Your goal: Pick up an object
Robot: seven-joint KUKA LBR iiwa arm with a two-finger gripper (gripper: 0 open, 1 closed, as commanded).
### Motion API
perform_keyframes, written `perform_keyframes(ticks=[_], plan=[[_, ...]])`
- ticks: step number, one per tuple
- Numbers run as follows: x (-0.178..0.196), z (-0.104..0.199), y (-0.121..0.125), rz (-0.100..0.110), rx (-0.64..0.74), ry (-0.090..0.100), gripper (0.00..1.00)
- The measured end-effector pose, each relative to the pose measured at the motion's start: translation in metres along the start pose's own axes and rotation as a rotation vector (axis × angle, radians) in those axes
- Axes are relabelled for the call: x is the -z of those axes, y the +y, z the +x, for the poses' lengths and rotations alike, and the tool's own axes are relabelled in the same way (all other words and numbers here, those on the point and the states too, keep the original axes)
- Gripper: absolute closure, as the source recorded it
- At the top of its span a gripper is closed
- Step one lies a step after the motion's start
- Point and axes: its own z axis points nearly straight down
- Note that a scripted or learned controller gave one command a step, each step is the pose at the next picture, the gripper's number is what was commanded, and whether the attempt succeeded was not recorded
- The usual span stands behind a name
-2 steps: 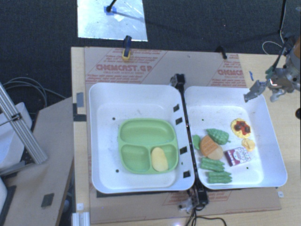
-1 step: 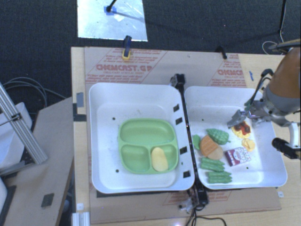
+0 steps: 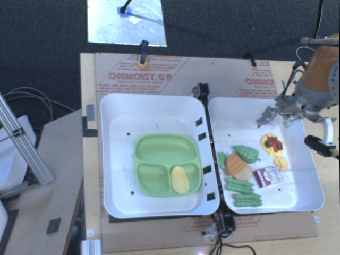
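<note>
Two grey fingers of the gripper (image 3: 276,114) reach out to the left and right at the upper right of the right bin (image 3: 228,110), and they look spread apart with nothing between them, though at this slant that is my reading and not a certainty. They sit above the bin's bare floor, up and to the right of the toy food heaped lower down. Nearest is a yellow disc with a red topping (image 3: 272,144), with a small yellow piece (image 3: 281,163) just below it. Farther left lie a ridged green piece (image 3: 246,153), a brown and tan round (image 3: 237,165) touching it, a small red and white packet (image 3: 269,176), and two green pods (image 3: 243,192) near the front wall. The left bin (image 3: 122,110) holds a green divided tray (image 3: 159,150) with a yellow oval (image 3: 180,179) in its lower right compartment. I judge the step in hand to be the approach, with no pick yet made. The next move calls for choosing one item, probably the topped disc as the closest, shifting down the view over it, and lowering with the fingers apart on either side before pinching. Its flat shape may make it slip.
</note>
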Motion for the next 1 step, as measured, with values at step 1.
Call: perform_keyframes(ticks=[1], plan=[[-0.0408, 0.0008, -0.104, 0.016, -0.009, 0.006, 0.0]])
